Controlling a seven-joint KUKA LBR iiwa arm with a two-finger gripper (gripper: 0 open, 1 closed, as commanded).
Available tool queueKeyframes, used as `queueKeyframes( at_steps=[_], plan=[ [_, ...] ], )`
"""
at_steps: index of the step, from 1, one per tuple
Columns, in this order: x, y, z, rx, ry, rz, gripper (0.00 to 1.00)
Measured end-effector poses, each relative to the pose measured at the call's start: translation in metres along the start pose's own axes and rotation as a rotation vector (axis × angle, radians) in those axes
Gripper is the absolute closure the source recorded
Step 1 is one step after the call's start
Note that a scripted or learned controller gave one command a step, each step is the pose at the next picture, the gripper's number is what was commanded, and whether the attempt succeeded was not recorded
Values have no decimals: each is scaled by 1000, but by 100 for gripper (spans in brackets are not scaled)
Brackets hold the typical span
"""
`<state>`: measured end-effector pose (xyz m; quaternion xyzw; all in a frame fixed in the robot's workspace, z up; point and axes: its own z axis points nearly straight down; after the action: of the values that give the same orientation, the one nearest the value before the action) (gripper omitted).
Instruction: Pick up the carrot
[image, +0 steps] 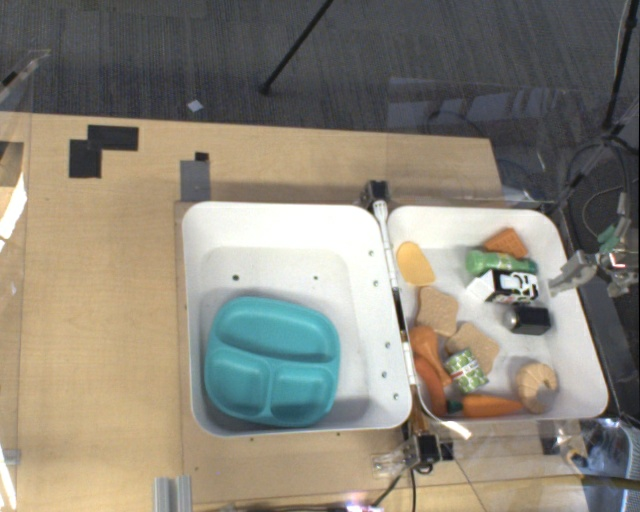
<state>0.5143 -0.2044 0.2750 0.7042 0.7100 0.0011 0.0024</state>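
Camera view: I see two shallow white bins on the wooden worktop (100, 330), scanned here from left to right.
Left bin (270, 225): holds a teal moulded plastic tray with compartments (271, 360), well apart from my target.
Right bin (580, 330): crowded with toy food.
Carrot: the orange tapered toy carrot (492, 406) lies flat along the near wall, just beside the tan bun-shaped toy (535, 384).
Neighbours: an orange sausage-like piece (430, 375) and a small green-and-white pack (466, 371) sit close to its stem end.
Risk, wall: I judge a finger could strike the bin's rim, since the carrot hugs it.
Risk, clutter: I might nip the bun or the pack instead, or roll the carrot away.
Gripper (585, 268): at the right bin's far right edge, well away from the carrot; whether open or closed, I cannot tell.
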Motion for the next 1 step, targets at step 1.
queueKeyframes(
  at_steps=[1],
  plan=[
    [-1,23,-13,-5,-3,-158,0]
  ],
)
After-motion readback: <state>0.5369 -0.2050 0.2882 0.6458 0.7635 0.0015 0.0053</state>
